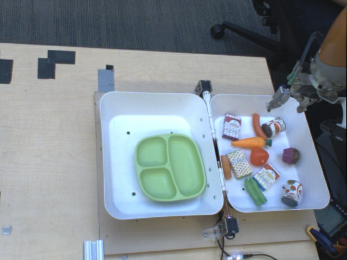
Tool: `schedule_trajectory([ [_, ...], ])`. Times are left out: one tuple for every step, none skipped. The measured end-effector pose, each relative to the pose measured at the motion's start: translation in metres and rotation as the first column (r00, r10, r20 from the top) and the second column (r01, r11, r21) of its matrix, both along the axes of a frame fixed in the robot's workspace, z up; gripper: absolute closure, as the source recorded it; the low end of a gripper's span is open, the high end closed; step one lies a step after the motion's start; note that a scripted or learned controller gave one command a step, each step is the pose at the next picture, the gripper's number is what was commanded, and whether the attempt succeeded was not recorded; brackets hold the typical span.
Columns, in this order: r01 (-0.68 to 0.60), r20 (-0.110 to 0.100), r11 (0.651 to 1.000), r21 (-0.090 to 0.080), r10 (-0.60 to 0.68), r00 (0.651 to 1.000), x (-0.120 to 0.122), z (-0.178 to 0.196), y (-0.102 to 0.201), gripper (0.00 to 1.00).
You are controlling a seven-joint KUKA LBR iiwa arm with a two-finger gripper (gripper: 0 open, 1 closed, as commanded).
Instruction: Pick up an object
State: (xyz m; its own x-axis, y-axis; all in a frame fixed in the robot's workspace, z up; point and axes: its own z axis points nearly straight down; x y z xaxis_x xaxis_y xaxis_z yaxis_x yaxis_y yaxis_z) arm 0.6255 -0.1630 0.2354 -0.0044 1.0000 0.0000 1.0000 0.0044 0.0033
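The right bin [314, 169] holds several toy foods: a red and white carton [232, 127], a sausage [256, 124], a small can [275, 127], a carrot [249, 142], a tomato [259, 156], a purple piece [291, 155], a patterned box [238, 163], a green cucumber [255, 191] and a spotted can [291, 193]. My gripper [287, 104] hangs over the bin's far right corner, above and beyond the small can. It is open, with nothing between its fingers.
The left bin [116, 145] holds a green divided plate [171, 167]. A clamp [204, 86] sits at the far end of the ridge between the bins. A chair base [244, 31] stands on the floor behind the bench.
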Motion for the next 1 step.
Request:
schedule_trajectory([
  [-0.001,-0.003,1.0,0.002,0.001,1.0,0.0125,-0.1034,0.0423,0.0],
])
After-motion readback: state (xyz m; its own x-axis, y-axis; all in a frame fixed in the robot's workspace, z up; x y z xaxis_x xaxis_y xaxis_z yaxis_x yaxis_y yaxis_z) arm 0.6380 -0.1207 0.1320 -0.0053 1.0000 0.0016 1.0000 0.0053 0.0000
